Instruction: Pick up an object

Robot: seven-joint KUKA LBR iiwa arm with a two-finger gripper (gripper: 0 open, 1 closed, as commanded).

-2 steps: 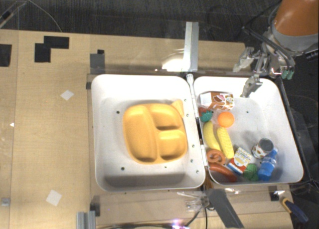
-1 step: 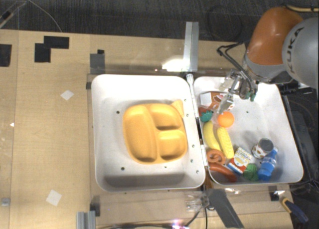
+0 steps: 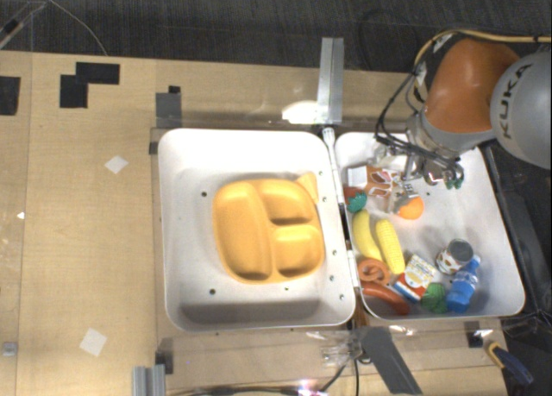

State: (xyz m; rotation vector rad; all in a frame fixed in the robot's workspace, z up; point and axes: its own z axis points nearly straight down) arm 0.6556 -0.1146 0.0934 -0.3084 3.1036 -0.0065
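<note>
My gripper (image 3: 404,184) hangs low over the back part of the right bin (image 3: 492,213), under the grey wrist with its orange band. Directly in front of it lies a small orange fruit (image 3: 413,208). A small white and brown packet (image 3: 380,179) sits at its left side. Whether anything is between the fingers is hidden by the wrist and cables. Farther forward in the same bin lie a banana (image 3: 366,235) and a corn cob (image 3: 390,247) side by side.
The right bin's front holds a can (image 3: 454,257), a blue bottle (image 3: 463,287), a small carton (image 3: 415,274), a green piece (image 3: 434,298) and a red item (image 3: 381,291). A yellow divided tray (image 3: 267,229) lies in the left bin (image 3: 185,213). A metal post (image 3: 331,79) stands behind the bins.
</note>
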